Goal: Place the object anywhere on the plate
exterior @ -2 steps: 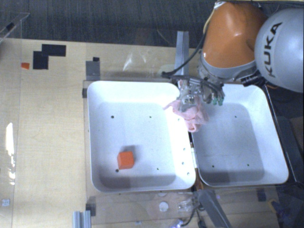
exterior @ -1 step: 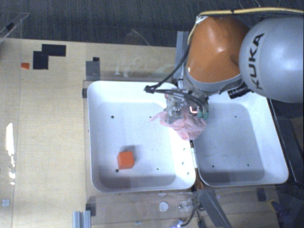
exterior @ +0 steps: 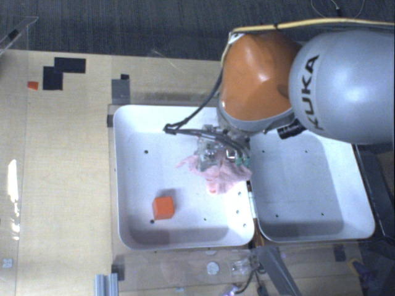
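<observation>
Since I'm driving this remotely, here's my read, nearest stuff first:

Bench edge: pale wood bench (exterior: 62, 196), some small metal brackets along the near side.

Orange block: small orange cube (exterior: 163, 207) in the near-left part of the left bin (exterior: 133, 165). Looks rigid, hard-edged, light, probably foam or wood. Flat parallel faces, so I'd pinch it across two opposite sides. It sits flat on the floor, apart from everything else.

Bins: both shallow, white, smooth plastic with rounded corners and little dark dots on the floor. The right bin (exterior: 308, 184) touches the left one along their shared wall.

Pink thing: a pale pink, translucent, crumpled-looking shape (exterior: 219, 171) right under the wrist, near the left bin's right wall. Could be the plate, could be something soft, I honestly can't tell.

Gripper: gripper (exterior: 216, 152) hangs over that pink shape, cluttered with cables. Can't tell how wide the jaws are or whether they have hold of anything.

Arm: glossy orange band, then smooth grey KUKA casing, farthest back.
</observation>
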Motion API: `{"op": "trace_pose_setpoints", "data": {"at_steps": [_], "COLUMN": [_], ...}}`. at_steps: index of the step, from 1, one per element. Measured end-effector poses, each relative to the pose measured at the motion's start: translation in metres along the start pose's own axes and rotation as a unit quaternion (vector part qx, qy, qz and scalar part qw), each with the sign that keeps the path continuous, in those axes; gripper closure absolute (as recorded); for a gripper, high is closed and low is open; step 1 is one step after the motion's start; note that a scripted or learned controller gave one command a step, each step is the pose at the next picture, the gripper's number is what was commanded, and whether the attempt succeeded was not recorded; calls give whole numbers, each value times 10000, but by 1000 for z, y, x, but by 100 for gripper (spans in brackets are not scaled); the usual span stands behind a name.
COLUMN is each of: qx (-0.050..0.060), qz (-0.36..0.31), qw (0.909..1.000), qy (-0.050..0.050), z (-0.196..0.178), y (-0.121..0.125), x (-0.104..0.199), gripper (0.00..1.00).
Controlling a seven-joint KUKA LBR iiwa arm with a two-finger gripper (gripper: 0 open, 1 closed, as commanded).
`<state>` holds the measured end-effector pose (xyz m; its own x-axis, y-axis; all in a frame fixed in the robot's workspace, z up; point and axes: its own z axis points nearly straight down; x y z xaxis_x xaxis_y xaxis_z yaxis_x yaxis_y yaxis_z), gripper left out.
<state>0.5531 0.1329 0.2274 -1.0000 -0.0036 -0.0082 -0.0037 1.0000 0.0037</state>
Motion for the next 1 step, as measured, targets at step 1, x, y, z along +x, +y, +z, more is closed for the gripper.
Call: {"op": "trace_pose_setpoints", "data": {"at_steps": [1], "qx": [0], "qz": [3], "qw": [10000], "qy": [0], "z": [0], "y": [0], "x": [0], "gripper": [0]}}
